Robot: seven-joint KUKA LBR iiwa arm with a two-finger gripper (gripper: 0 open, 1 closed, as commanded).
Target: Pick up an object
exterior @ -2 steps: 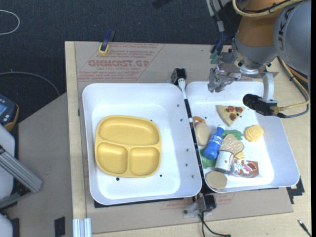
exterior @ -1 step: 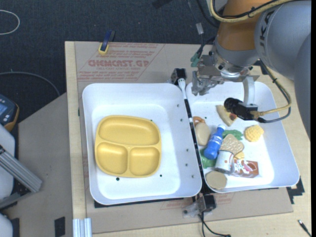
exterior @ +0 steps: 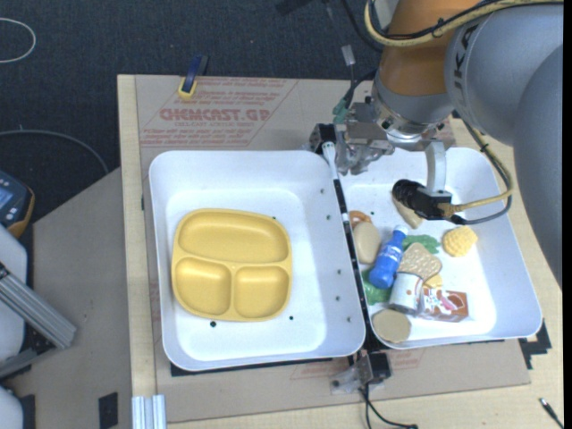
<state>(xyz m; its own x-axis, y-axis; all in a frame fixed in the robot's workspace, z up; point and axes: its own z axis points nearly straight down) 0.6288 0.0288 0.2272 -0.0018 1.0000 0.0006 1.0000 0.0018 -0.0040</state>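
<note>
Leftmost, a yellow divided tray lies in the left bin. Further right, the right bin holds a blue bottle, a small can, a cracker and other small items. Above its far left corner hangs the gripper; its finger state cannot be told.

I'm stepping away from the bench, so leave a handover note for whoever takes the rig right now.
Claw: at the far end of the divider between the bins, nothing seen in it; open or shut unclear.
Left bin: yellow divided tray.
Right bin: blue bottle, corn cob, cracker, small can and other toy foods.
Done: nothing lifted.
Left: pick up one object.
</note>
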